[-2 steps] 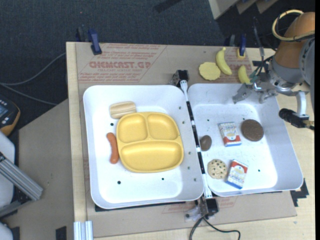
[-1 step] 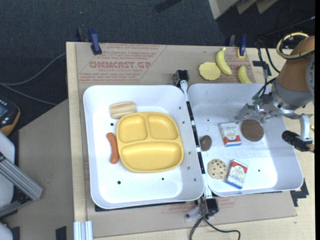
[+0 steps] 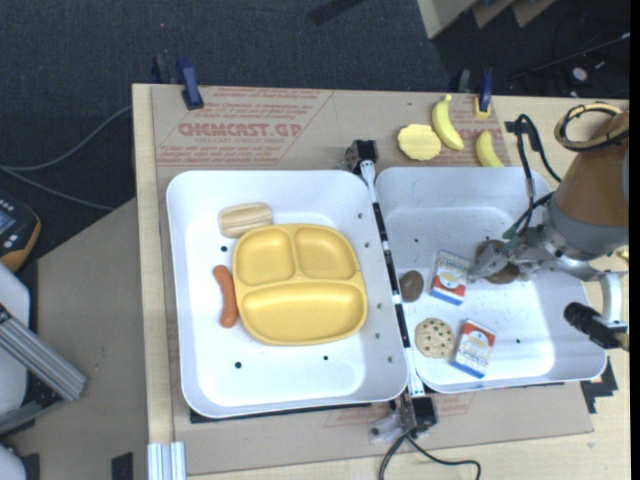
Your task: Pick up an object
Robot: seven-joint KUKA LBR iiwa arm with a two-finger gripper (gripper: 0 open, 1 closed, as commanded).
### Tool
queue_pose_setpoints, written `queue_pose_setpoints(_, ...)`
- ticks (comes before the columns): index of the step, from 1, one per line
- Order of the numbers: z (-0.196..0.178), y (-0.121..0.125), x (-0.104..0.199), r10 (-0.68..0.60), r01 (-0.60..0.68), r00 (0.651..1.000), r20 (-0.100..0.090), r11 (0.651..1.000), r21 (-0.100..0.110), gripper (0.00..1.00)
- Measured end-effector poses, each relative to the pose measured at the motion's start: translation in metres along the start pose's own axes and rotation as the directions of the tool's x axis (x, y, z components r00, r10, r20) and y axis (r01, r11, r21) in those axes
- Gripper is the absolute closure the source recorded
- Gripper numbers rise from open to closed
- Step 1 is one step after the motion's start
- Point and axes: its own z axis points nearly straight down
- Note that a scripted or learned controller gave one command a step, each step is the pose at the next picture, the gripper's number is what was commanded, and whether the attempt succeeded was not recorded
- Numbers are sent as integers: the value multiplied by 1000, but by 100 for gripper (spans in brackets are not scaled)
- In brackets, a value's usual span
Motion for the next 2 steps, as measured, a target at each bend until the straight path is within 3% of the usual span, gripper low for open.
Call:
queue_pose_setpoints(1, 0, 40, -21, -4, 4, 1000, -3, 1000, -4, 0)
queue_pose_setpoints(2, 0, 0, -1, 0, 0, 1000, 0, 1000, -1, 0)
